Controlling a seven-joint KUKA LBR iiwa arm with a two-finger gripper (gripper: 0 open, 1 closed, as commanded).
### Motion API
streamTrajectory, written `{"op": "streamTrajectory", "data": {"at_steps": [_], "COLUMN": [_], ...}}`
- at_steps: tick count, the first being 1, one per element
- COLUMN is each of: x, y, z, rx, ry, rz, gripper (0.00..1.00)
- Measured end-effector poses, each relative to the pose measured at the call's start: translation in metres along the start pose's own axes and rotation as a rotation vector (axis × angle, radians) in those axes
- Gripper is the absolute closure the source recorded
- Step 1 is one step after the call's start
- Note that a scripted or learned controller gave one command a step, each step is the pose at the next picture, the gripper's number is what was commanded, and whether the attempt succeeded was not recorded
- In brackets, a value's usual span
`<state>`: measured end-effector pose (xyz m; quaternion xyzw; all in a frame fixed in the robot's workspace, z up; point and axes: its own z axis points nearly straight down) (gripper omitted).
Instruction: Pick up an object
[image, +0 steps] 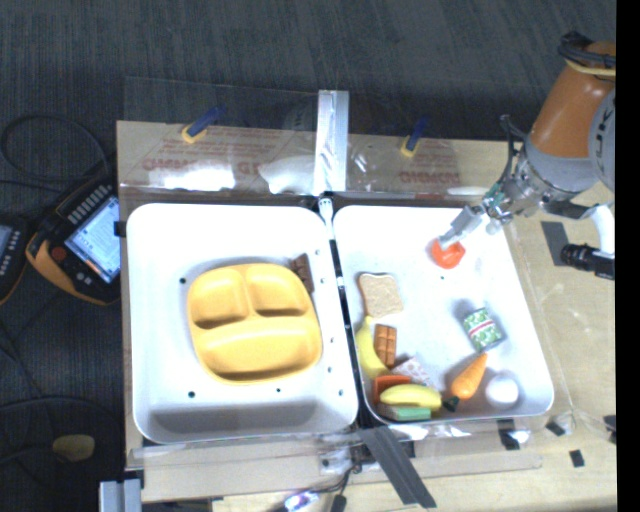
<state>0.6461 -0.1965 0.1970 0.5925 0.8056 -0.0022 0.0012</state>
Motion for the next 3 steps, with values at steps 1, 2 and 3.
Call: {"op": "streamTrajectory", "data": {"at_steps": [1, 2, 3], "x": [-0.0203, -0.0227, -0.0261], "y": [0.0128, 0.0187, 0.0202], "z": [0.1005, 0.1047, 0.0958], "rx": [-0.001, 0.007, -0.004], "ry": [0.010, 0.023, 0.004], "rz": [-0.037, 0.021, 0.020], "gripper": [0.00, 0.00, 1.00]}}
